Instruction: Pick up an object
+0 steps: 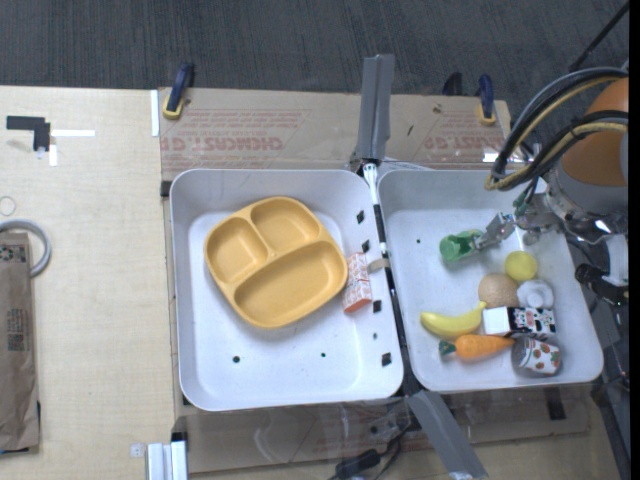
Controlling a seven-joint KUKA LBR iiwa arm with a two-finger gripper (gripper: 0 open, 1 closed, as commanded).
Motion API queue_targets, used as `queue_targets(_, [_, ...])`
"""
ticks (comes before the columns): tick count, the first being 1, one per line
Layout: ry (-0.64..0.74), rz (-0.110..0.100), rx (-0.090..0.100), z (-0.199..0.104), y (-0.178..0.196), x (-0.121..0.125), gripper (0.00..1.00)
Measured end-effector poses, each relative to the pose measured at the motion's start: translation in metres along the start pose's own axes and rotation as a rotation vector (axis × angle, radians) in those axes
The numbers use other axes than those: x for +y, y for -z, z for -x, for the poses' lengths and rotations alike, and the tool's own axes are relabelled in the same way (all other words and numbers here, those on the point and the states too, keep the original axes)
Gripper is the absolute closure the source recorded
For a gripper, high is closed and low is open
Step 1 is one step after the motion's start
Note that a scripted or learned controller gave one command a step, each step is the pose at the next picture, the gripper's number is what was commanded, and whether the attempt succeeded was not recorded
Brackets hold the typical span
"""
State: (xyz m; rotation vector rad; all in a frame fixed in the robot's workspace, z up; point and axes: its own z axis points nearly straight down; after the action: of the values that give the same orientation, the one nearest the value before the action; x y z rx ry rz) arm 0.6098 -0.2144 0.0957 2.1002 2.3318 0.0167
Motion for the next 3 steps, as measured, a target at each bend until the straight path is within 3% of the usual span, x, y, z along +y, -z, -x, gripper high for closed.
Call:
queue_targets(2, [-0.020, -0.005, -0.007, -0.008, -0.001, -0.015, 0.00])
queue_targets(3, [-0.021, -0.002, -0.008, -0.008, 0.009, -0.014, 1.00])
